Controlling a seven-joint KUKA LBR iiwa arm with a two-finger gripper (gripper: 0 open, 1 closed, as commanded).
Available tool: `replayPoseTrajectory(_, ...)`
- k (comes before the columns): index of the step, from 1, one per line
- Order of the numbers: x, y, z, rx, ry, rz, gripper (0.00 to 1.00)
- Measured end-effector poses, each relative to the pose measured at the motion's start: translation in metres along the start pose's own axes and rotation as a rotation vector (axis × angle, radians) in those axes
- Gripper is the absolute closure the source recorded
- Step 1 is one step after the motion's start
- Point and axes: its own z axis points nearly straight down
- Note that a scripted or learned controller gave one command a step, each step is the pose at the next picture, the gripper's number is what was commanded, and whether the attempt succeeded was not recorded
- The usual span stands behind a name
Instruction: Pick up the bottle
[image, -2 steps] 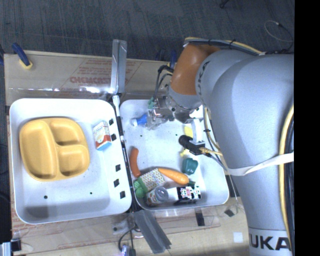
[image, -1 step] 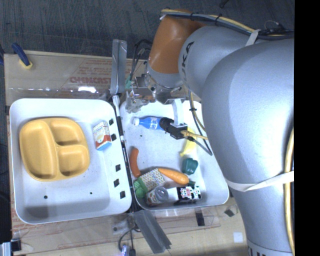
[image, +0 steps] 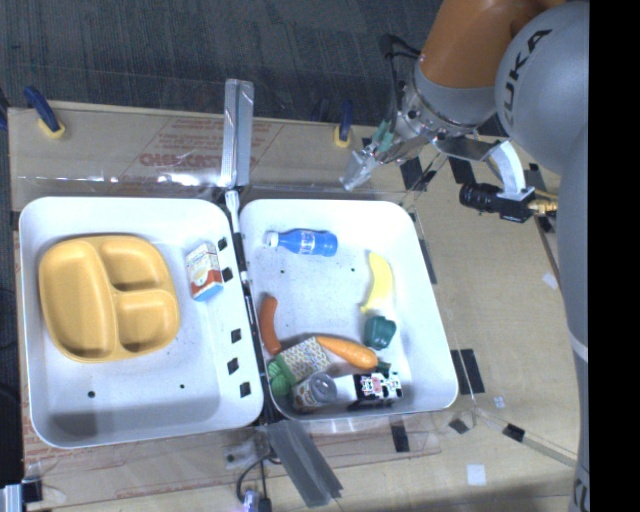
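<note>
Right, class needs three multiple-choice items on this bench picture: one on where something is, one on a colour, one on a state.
1. Where does the bottle lie?
A. right bin, far end
B. left bin
C. on the yellow tray

2. What colour is the bottle's body?
A. red
B. blue
C. green

3. How does the bottle stand?
A. upright
B. on its side
C. held in the tool

Key: 1 A, it lies near the right bin's far wall; 2 B, its body is blue with a white cap; 3 B, it lies flat, while the tool hangs beyond the bin's far rim.
</note>
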Motion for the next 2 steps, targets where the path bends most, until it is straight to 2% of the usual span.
replayPoseTrajectory(1,0.0654,0.0128,0.0792,0.004,0.003,-0.052,1.00)
replayPoseTrajectory(2,0.0650,0.0126,0.0789,0.003,0.002,-0.051,0.00)
